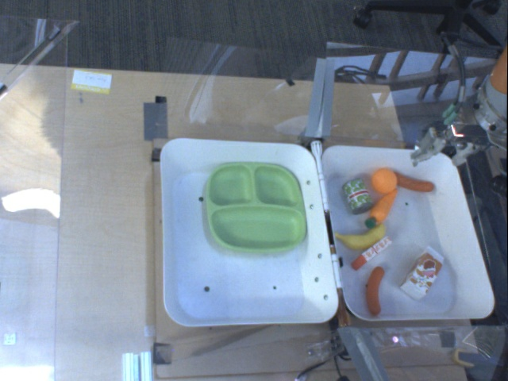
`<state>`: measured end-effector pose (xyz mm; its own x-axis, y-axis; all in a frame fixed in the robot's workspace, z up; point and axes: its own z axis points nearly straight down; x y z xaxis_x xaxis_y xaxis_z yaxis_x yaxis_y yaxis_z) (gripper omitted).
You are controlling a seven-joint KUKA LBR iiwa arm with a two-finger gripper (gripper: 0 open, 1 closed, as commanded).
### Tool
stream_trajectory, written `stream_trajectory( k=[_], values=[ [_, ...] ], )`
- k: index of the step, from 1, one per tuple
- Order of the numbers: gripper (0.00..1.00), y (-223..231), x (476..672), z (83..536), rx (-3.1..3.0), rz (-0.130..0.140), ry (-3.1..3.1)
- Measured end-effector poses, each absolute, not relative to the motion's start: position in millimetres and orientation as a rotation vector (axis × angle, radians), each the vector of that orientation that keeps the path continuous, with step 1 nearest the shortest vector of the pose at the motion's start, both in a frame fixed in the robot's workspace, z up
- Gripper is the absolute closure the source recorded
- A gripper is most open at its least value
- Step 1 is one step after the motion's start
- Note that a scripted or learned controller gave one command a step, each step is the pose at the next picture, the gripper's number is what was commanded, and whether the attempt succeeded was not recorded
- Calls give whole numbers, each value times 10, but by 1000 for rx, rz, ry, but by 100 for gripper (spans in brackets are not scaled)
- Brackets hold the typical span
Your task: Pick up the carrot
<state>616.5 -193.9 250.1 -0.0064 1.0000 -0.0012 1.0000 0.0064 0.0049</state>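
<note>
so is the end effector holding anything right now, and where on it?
Nothing is held. The end effector sits above the right bin's top-right rim, apart from the carrot, which lies in that bin untouched.

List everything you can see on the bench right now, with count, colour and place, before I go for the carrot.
left bin: 1, white, left half of bench
divided plate: 1, green, three compartments, in left bin
right bin: 1, white, beside left bin
carrot: 1, orange with green end, upper middle of right bin, just below the orange
orange: 1, orange, right bin top
can: 1, green label, left of carrot
banana: 1, yellow, below carrot
sausages: 2, red-orange, one right of the orange, one at bottom
packet: 1, red and white, below banana
carton: 1, white and red, lower right
label: 1, yellow, bench top left
arm: 1, grey, right edge, above right bin
</note>
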Motion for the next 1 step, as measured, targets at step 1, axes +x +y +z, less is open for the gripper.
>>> stream_trajectory(
  k=[1],
  values=[
    [0,-1368,6117,1474,2107,4,2326]
  ],
)
